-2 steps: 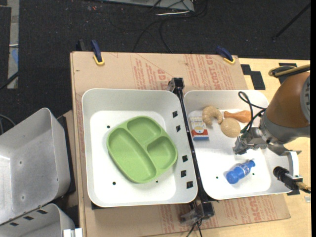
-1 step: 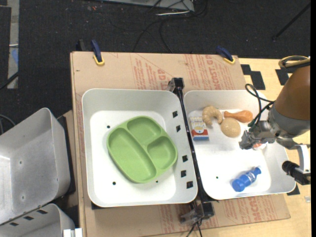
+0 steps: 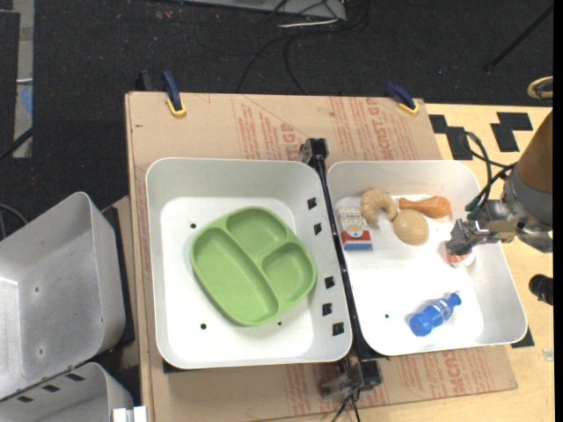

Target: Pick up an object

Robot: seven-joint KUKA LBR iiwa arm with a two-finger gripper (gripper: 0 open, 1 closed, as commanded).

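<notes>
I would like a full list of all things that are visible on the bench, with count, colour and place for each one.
bins: 2, white, side by side on the bench
divided tray: 1, green, in the left bin
bottle: 1, blue, lying in the right bin near its front
drumstick: 1, orange-brown, right bin, near its back
round item: 1, beige, right bin, just in front of the drumstick
curved item: 1, pale tan, right bin, left of the drumstick
small box: 1, white with red and blue, right bin, by its left wall
clamps: 2, yellow and blue, at the board's back edge
gripper: 1, grey, low over the right bin's right side
</notes>
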